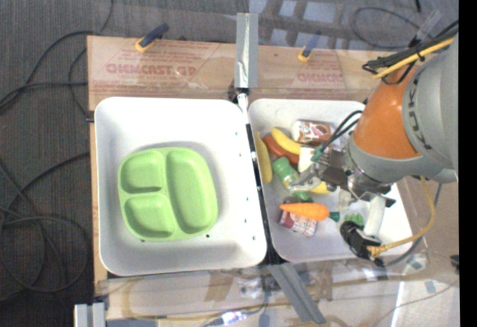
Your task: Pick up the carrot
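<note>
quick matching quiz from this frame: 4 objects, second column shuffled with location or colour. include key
Things:
1. carrot
2. green plate
3. banana
4. gripper

Places:
A. left bin, three compartments
B. right bin, toward the top, yellow and curved
C. right bin, near the front, lying across a small packet
D. above the pile in the right bin, just up from the carrot

Pairs: 1-C, 2-A, 3-B, 4-D

lab/test rig | cables [45, 80] on carpet | clamped board [171, 68] | 2 bins [104, 169]
</note>
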`<state>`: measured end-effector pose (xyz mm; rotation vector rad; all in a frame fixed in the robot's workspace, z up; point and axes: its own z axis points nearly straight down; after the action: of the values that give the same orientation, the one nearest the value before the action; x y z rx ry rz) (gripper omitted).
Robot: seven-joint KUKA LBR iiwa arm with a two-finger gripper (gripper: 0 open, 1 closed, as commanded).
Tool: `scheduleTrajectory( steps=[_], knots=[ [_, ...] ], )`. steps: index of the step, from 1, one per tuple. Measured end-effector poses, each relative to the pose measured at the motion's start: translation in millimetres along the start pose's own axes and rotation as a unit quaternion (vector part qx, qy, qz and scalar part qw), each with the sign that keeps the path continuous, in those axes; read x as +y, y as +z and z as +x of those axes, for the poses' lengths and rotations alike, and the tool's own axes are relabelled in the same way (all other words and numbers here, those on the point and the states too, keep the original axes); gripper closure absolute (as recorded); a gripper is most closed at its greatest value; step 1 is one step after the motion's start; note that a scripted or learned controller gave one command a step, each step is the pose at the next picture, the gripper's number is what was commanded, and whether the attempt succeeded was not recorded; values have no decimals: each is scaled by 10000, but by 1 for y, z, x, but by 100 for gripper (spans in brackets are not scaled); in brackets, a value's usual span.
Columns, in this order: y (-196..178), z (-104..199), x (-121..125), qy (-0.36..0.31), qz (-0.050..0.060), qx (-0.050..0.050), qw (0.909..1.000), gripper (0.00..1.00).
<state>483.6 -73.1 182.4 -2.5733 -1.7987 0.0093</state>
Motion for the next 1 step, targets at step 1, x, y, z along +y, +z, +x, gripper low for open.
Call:
scheduleTrajectory(
  steps=[1],
  knots=[
    [0,0,0,2,0,0,10000,0]
  ],
)
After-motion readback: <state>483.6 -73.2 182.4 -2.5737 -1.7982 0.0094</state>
